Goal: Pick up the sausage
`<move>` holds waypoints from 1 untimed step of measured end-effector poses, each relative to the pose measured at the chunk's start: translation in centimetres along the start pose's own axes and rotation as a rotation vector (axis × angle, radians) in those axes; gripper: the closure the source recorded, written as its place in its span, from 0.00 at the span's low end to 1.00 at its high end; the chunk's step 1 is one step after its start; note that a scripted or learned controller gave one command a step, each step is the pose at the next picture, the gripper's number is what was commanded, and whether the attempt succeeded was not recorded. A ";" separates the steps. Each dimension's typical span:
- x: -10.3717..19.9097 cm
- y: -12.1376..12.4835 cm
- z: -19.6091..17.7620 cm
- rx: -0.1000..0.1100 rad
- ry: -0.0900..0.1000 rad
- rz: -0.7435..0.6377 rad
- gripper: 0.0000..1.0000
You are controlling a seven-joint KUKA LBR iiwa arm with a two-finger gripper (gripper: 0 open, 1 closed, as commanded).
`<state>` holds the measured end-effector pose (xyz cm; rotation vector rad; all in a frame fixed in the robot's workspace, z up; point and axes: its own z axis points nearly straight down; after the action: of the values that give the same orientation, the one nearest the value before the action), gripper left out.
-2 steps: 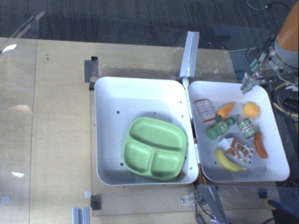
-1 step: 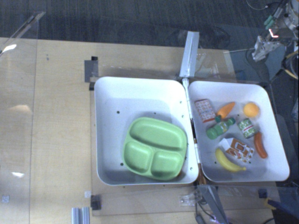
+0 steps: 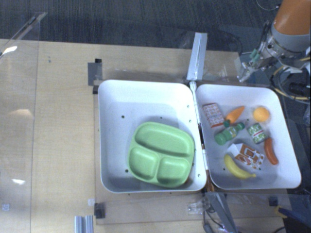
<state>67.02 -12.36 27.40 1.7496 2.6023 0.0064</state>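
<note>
My arm (image 3: 291, 13): upper right of the frame, orange band showing, outside the bins.
My gripper (image 3: 249, 64): above the top edge of the right bin, over the bench, well apart from everything in the bin; I grasp nothing, and I cannot tell how it is set.
Sausage (image 3: 270, 152): lower right of the right bin, a reddish-orange link lying near the right wall, just beside the can and the carton.
Right bin (image 3: 286, 130): white, right half of the frame.
Can (image 3: 257, 132): small, green label, just up-left of the sausage.
Carton (image 3: 249, 156): white and orange, flat, left of the sausage.
Banana (image 3: 237, 168): yellow, near the bin's lower edge, touching the carton.
Bottle (image 3: 228, 132): green, on its side, middle of the bin.
Carrot (image 3: 234, 113): orange, above the bottle.
Orange (image 3: 261, 114): right of the carrot.
Packet (image 3: 213, 114): red and white, upper left of the bin.
Left bin (image 3: 112, 130): white, centre of the frame.
Tray (image 3: 162, 153): green, three compartments, lying in the left bin's lower right.
</note>
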 end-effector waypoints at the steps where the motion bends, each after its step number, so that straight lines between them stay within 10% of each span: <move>1: -0.9 -0.3 -12.4 -0.004 -0.003 -0.025 1.00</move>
<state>66.99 -13.31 39.82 1.7142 2.6203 0.0083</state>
